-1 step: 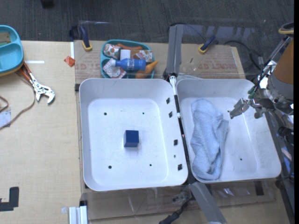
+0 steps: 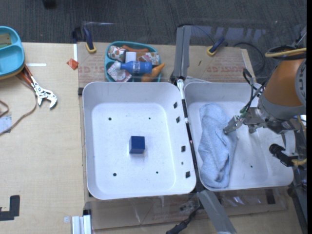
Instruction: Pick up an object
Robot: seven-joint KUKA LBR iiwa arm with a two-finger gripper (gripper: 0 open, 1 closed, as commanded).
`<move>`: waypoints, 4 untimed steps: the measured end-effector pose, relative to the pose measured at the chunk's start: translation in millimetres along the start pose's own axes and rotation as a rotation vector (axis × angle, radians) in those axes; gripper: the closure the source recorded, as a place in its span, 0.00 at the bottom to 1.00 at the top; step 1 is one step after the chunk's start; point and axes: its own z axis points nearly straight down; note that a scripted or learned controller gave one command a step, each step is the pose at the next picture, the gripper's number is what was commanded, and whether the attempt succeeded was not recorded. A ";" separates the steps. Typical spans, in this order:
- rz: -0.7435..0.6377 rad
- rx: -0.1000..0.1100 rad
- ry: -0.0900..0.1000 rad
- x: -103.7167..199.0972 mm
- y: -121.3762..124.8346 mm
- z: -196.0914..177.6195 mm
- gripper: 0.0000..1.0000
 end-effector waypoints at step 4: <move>0.058 0.009 0.002 33.0 12.3 -45.2 0.00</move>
